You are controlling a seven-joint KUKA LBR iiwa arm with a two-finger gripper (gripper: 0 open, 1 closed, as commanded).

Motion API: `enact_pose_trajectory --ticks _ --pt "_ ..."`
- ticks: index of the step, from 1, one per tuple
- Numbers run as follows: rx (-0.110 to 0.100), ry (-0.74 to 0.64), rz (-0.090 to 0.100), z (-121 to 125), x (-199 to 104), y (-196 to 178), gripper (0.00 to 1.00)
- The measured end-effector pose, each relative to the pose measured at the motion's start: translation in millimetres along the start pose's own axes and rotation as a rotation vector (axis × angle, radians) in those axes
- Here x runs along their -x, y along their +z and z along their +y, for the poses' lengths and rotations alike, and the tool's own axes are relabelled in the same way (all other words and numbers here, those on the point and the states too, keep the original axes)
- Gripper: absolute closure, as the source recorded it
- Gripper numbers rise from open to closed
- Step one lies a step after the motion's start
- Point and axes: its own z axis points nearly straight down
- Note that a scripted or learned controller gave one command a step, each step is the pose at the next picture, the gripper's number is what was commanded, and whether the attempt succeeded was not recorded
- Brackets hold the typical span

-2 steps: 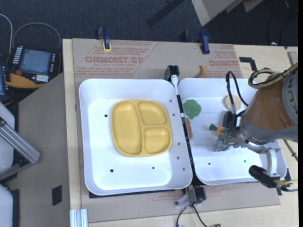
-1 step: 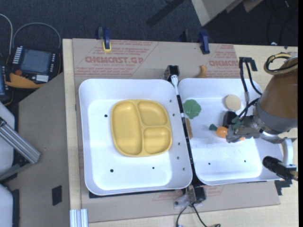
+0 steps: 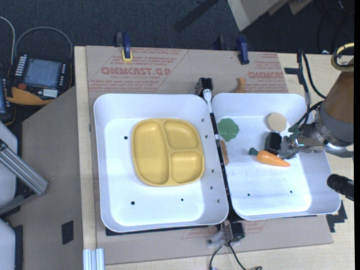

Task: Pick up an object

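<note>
The arm [image 3: 343, 108] was cut off at the right edge, and whether the gripper [image 3: 288, 145] was open or clenched could not be told. Just beside it, right of centre, lay the orange, green-tipped carrot [image 3: 271, 158] in the right bin [image 3: 264, 198].

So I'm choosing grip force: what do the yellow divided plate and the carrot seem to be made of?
The yellow divided plate looks like moulded hard plastic, matte to satin: one even colour, rounded compartment walls, soft highlights. The carrot looks like a plastic or rubber toy: uniform orange, smooth skin, a solid green stub. Hard or soft, the view leaves open.
</note>
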Motion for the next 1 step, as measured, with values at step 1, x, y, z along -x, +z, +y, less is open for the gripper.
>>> enact_pose_trajectory --ticks 1 --pt "-0.004 0.001 0.001 0.8 0.1 -8.1 1.00"
